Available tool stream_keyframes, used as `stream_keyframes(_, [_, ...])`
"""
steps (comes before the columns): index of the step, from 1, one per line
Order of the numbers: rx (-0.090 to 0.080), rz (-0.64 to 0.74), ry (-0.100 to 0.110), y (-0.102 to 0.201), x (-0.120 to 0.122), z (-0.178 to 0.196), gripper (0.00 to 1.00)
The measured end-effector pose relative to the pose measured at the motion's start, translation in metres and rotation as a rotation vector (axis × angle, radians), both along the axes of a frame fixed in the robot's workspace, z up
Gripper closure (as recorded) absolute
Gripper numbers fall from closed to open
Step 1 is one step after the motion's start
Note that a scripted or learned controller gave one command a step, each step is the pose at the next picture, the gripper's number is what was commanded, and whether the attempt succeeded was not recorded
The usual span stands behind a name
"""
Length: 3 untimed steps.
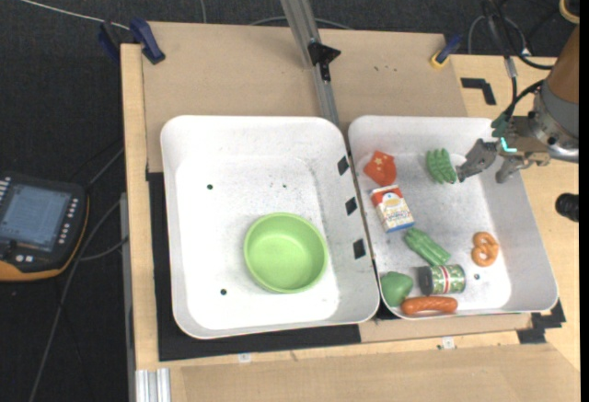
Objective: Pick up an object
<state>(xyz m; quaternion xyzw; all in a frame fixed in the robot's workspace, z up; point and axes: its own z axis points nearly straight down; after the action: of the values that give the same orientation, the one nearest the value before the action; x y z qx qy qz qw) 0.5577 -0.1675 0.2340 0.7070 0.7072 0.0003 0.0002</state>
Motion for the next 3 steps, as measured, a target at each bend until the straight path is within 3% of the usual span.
stream_keyframes(1, [0.0, 0.0, 0.0, 0.0, 0.0, 0.0, 0.0])
stream_keyframes(3, [0.001, 0.0, 0.004, 0.002, 0.009, -0.089, 0.0])
